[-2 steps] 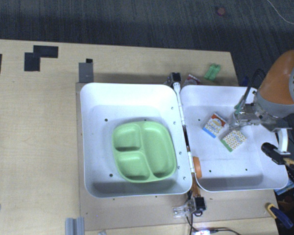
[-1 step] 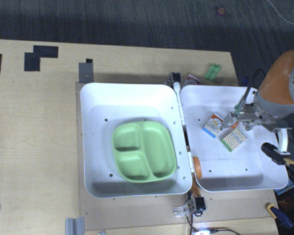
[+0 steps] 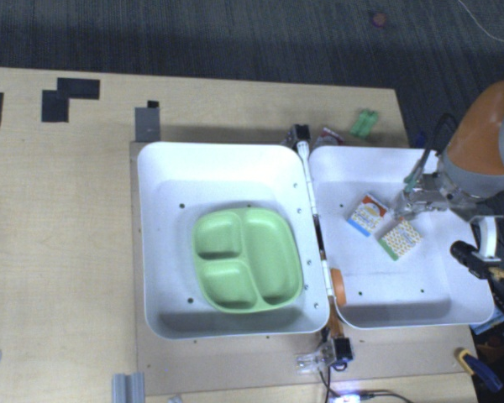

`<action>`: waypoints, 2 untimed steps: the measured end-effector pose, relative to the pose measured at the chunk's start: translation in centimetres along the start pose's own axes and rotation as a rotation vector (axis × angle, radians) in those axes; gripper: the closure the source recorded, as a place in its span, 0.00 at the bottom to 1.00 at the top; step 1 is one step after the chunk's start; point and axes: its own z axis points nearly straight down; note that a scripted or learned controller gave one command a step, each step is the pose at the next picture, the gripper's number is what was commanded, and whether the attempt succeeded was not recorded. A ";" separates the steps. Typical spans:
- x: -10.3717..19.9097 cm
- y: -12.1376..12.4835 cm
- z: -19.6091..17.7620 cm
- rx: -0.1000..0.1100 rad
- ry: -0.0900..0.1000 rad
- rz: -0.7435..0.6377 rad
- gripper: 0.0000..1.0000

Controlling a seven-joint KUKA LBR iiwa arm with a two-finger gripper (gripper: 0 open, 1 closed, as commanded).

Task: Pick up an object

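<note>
I saw the tool (image 3: 413, 201) low in the right bin (image 3: 378, 296), just above a patterned card (image 3: 401, 239); I couldn't tell its state.

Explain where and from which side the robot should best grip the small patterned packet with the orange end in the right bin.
The packet lies flat and tilted on the bin floor, apart from the green-patterned packet. Probably best to come straight down from above and pinch across its narrower width, near the middle. Its flat pose leaves no raised edge for a sideways approach, and the open floor around it gives the end effector room.

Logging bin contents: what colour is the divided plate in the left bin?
Light green, camera view.
</note>
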 end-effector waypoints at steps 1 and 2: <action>0.0 0.0 0.0 0.000 0.000 0.000 0.00; 3.0 4.3 3.3 0.016 0.005 0.000 0.00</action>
